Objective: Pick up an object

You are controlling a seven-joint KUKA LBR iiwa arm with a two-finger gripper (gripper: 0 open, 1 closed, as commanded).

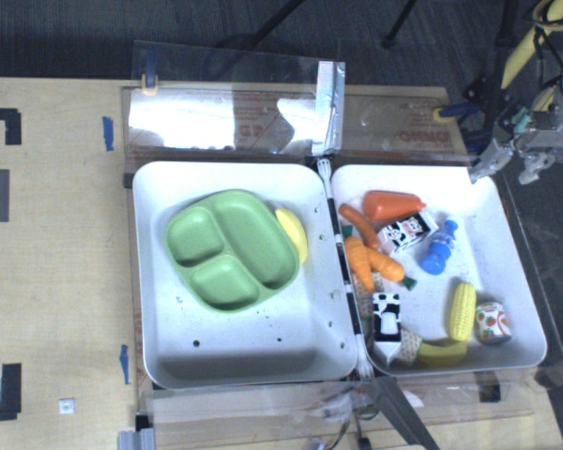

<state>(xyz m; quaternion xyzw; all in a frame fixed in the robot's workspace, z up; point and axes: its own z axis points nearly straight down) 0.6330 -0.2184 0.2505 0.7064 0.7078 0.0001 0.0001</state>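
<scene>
Hovering gripper (509, 160) over right bin's (521, 251) far corner, blue bottle (437, 249) well apart.

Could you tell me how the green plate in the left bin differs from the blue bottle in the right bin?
The green plate is broad, flat and divided into three sections; the blue bottle is small and rounded. The plate takes up much of the left bin, with a yellow piece at its edge, while the bottle lies on its side among many toys in the right bin, beside a black-and-white carton. Both rest on white bin floors, away from the gripper.
</scene>
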